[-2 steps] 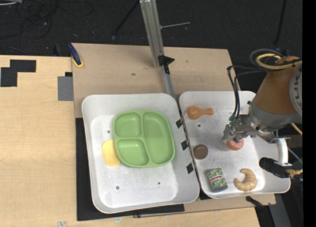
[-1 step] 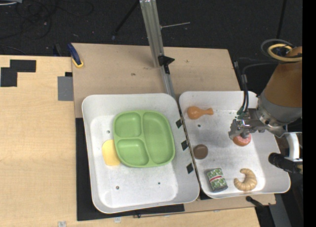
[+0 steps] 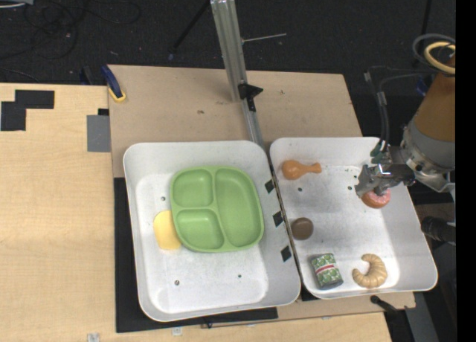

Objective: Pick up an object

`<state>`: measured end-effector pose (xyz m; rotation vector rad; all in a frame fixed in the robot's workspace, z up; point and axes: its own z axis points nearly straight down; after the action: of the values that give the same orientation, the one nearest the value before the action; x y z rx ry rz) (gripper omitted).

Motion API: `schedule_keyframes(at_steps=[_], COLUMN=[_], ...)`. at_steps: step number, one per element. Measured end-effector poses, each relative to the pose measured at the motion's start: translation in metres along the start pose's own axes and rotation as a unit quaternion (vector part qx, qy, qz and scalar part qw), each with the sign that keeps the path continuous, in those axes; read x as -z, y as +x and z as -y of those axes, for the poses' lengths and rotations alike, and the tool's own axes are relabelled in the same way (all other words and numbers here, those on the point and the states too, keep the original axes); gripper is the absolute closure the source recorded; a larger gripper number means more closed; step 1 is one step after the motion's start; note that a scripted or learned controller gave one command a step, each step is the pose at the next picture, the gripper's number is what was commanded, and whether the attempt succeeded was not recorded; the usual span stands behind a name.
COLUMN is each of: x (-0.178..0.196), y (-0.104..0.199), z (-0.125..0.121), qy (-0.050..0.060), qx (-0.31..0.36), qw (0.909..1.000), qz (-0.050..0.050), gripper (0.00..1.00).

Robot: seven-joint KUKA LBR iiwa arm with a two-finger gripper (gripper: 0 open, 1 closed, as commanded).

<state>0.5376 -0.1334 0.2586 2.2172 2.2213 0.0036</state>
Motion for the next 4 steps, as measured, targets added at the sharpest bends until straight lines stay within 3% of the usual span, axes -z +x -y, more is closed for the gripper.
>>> schedule_keyframes(at_steps=[1, 4], x=[0.02, -0.014], y=[-0.001, 0.153], z=[0.0, -0.028], qy=[0.002, 0.004], qx=[0.0, 0.002], qw=[1.0, 1.0], qz=[0.0, -0.001], gripper=[1.0, 1.0])
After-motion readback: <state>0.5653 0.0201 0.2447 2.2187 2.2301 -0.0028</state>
